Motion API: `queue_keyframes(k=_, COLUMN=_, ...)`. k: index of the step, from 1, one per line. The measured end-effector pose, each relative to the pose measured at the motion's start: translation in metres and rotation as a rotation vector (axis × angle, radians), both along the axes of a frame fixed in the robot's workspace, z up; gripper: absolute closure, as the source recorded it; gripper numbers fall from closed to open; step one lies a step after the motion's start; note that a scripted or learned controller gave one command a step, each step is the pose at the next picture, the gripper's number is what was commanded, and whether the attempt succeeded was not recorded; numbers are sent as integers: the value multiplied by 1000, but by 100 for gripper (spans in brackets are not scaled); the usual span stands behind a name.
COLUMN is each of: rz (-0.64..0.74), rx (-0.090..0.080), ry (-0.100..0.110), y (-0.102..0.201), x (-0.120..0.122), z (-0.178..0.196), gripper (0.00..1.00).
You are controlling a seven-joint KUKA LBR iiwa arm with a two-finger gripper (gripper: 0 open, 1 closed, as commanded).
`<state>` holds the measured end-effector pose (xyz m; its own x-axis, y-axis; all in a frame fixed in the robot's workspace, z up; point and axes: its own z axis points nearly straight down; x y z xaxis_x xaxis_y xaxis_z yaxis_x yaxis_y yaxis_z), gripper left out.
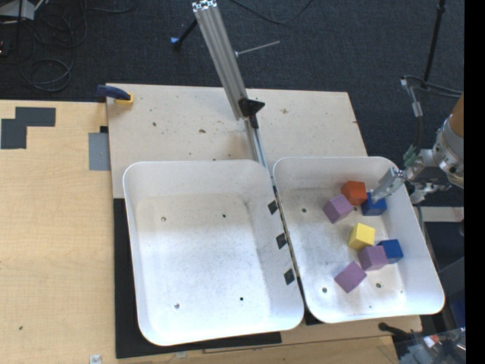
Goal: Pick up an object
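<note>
Purple cube (350, 276) in right bin (424, 294); gripper (383, 188) beside blue cube (374, 205).

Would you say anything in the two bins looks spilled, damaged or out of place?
Nothing stands out. The blocks, such as the orange block and yellow block, lie loosely in the right bin, none spilled over its rim.
</note>
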<state>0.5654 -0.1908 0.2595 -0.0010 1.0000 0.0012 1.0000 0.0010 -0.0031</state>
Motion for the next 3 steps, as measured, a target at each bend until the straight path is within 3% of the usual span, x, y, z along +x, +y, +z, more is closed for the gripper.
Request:
queue_keyframes(k=1, rz=-1, rx=0, ry=0, y=0, x=0, z=0, gripper=0)
queue_keyframes(k=3, rz=-3, rx=1, ry=7, y=0, x=3, z=-125, gripper=0)
